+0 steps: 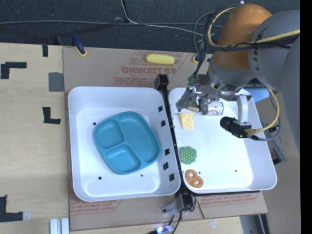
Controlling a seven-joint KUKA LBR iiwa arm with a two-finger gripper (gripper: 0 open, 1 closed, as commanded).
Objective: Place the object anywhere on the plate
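A dark floor lies behind the counter (29, 130), tan and marked with black tape. In the left bin (78, 130) sits the blue plate (127, 141), with nothing on it. Behind the bins lies a yellow corn cob (160, 59). In the right bin (253, 174) are a cheese wedge (186, 121), a green ball (187, 154) and a pretzel (194, 178). The tool (195, 103) hangs just above the cheese, near the bin's back wall; whether it is released or clenched I cannot tell. Likely the cheese is the object. The wedge's slanted faces could slip from the grip, and the divider between bins could snag the carry.
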